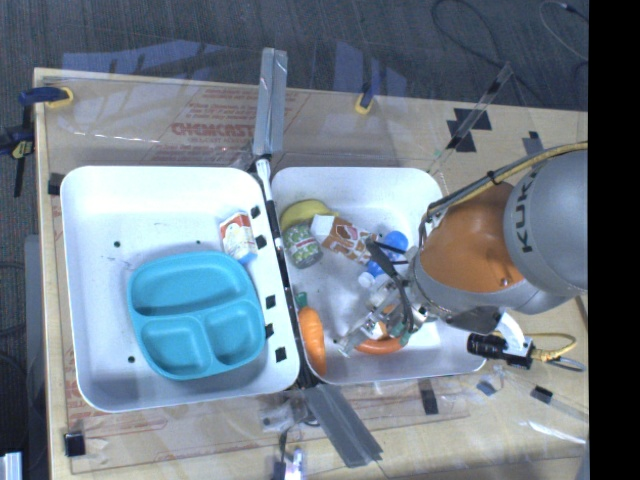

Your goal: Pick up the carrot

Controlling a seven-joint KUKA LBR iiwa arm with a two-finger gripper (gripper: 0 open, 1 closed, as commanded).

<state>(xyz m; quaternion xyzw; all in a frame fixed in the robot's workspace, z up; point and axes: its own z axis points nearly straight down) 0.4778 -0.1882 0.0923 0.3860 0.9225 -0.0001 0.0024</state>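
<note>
In the left bin [90,268] you see a blue divided tray [195,313] and a small carton [236,236]. Right bin [350,180]: carrot [313,337] lies against the left wall, near the front. Gripper [385,326] sits just right of it; finger state cannot be told.

Two white bins [90,268] sat side by side. The left one held one blue divided tray [195,313] and one small carton [236,236]. In the right lay one carrot [313,336], one yellow fruit [303,211] and several jumbled items I couldn't count.
</note>
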